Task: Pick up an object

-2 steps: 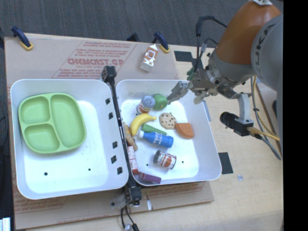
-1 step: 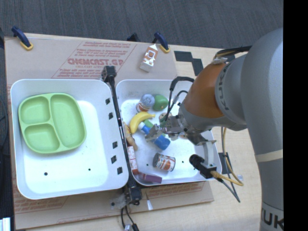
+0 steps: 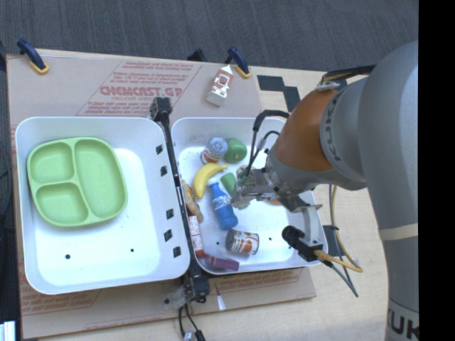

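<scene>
Hovering over the right bin (image 3: 306, 258), jaws (image 3: 240, 194) beside blue bottle (image 3: 222, 206).

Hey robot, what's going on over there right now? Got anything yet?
Gripper low in right bin, over the pile. Fingers unclear. Green thing, blue bottle right under it. Banana, can crowd close.

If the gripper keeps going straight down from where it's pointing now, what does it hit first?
Most likely the blue bottle lying in the right bin; the gripper hangs just above its upper end. The green object is close beside, and depth is unclear.
</scene>
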Robot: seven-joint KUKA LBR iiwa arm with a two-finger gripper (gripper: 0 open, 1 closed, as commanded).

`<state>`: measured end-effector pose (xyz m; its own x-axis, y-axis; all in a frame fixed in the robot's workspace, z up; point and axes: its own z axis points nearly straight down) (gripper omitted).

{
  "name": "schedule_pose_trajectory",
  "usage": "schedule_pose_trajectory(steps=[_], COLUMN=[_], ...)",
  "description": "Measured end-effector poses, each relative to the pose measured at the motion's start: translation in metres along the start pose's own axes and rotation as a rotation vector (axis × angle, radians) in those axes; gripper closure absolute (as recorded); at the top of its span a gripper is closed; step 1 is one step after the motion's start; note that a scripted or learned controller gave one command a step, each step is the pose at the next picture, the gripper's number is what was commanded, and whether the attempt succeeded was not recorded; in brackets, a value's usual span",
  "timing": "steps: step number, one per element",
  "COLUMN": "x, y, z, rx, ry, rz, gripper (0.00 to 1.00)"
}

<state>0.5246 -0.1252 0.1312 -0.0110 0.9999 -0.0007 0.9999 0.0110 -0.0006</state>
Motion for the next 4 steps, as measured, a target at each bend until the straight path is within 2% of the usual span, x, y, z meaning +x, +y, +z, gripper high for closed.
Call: schedule_pose_trajectory(steps=[1, 2, 3, 4], x=[-0.038, -0.073, -0.073, -0.074], y=[-0.04, -0.002, -0.002, 0.033], z=[-0.065, -0.074, -0.074, 0.025], rx=[0.0, -0.001, -0.001, -0.011], ry=[0.0, 0.0, 0.001, -0.004], rz=[0.007, 0.006, 0.006, 0.004], gripper=[1.0, 1.0, 0.0, 0.0])
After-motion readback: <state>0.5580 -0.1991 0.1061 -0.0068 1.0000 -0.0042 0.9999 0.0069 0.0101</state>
